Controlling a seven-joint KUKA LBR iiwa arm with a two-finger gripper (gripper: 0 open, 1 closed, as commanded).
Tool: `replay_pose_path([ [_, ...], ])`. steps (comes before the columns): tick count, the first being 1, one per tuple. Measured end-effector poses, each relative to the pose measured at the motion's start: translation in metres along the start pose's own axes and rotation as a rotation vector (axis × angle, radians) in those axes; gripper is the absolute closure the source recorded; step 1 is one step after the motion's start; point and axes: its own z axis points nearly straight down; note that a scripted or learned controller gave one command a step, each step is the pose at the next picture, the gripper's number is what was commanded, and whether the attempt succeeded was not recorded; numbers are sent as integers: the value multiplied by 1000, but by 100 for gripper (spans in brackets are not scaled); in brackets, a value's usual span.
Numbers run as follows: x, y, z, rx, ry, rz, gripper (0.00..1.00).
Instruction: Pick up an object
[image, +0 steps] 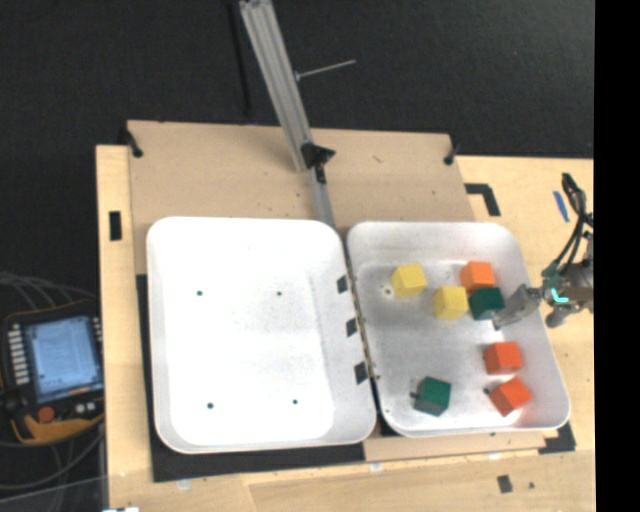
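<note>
Reaching in from three o'clock, the claw (522, 303), its opening impossible to judge, risked nudging the green block (486, 302) against the orange block (478, 274) beside it.

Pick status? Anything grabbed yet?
Done: the gripper is at the right bin's right side, beside the upper green block. In hand: nothing visibly held; all seven blocks lie in the bin. Left: grasp and lift one, likely that green block.
</note>
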Motion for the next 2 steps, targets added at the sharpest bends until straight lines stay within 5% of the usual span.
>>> replay_pose_path([
  [1, 0, 1, -2, -4, -1, 0, 0],
  [2, -10, 2, 56, 3, -2, 4, 0],
])
